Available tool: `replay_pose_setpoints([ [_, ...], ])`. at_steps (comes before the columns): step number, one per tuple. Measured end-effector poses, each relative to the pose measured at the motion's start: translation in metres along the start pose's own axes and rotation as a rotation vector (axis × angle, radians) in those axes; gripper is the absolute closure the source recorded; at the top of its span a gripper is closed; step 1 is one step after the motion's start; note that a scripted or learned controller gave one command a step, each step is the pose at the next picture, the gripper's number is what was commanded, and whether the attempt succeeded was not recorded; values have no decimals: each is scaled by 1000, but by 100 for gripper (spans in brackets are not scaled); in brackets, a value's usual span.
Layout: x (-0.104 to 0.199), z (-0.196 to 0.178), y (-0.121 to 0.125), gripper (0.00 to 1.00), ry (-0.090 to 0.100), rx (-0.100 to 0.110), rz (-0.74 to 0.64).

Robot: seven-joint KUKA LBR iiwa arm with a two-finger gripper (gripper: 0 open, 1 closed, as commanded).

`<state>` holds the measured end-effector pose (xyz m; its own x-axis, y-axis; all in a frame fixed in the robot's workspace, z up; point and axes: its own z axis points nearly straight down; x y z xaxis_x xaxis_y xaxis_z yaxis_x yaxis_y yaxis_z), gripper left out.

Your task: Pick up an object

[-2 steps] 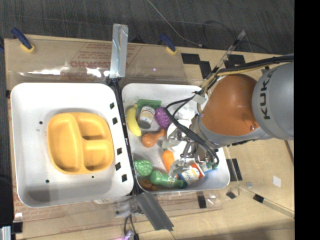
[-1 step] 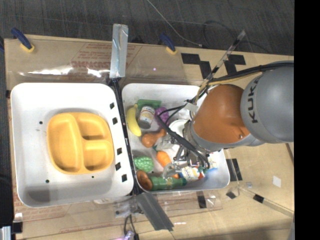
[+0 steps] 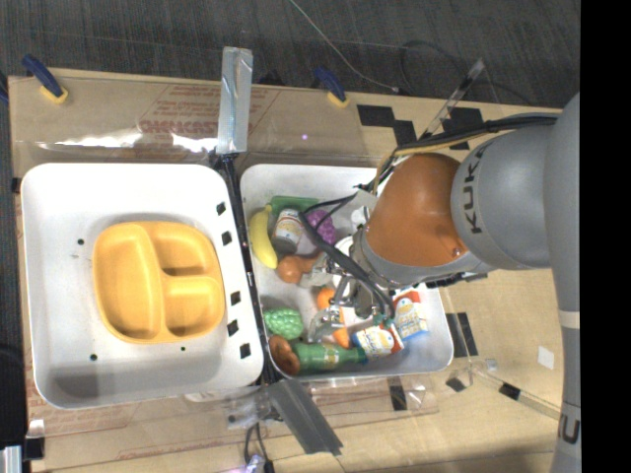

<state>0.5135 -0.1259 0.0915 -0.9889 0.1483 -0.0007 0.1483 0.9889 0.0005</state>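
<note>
Two shallow white plastic bins sit on a cardboard-covered bench (image 3: pixel 296 101) over dark carpet (image 3: pixel 118 8); the left bin (image 3: pixel 39 264) holds a yellow divided tray (image 3: pixel 158 279). The two-finger metal gripper (image 3: pixel 340 308) is down in the right bin (image 3: pixel 434 348) among jumbled toy groceries (yellow banana (image 3: pixel 260 239) at 10 o'clock, green bottle (image 3: pixel 325 355) at 6 o'clock); cannot tell its state.

My desk (image 3: pixel 493 382) is covered in brown cardboard with black squares of tape and blue clamps (image 3: pixel 45 79) along its far edge. Two shallow white bins sit on it side by side, the left bin (image 3: pixel 49 264) touching the right bin (image 3: pixel 434 348), a silver tape strip (image 3: pixel 235 101) just behind their seam.
</note>
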Motion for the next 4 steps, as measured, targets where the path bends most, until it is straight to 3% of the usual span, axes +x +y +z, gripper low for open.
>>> replay_pose_setpoints([
  [1,-1,-10,1,100,-2,0,-7],
  [2,-1,-10,1,0,-1,0,-8],
  [3,23,-7,-1,0,-30,0,53],
  [4,24,-15,1,100,-20,-1,45],
])
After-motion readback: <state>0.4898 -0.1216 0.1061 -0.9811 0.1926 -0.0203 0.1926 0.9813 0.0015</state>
